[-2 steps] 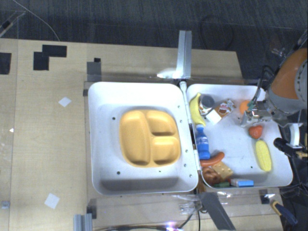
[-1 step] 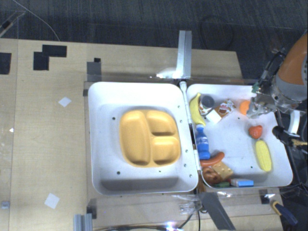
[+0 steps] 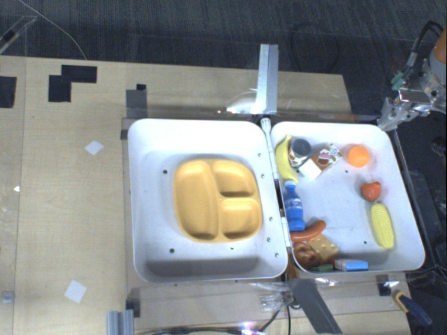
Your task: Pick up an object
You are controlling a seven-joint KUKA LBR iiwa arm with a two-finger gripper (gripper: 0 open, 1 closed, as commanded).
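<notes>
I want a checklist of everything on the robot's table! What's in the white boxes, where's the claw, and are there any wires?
Surface: pale wooden bench with two white bins side by side, left bin and right bin.
Job's things: right bin holds a banana, blue bottle, orange ball, corn cob, small red piece, sausage and other small items, mostly along its left and lower sides.
Clutter: a yellow divided tray in the left bin.
Grippers: gripper hangs off the right bin's upper right corner, apart from every item.
Cables: thin dark cable on the floor behind the bench.
Surroundings: dark floor; black tape patches on the bench.
</notes>
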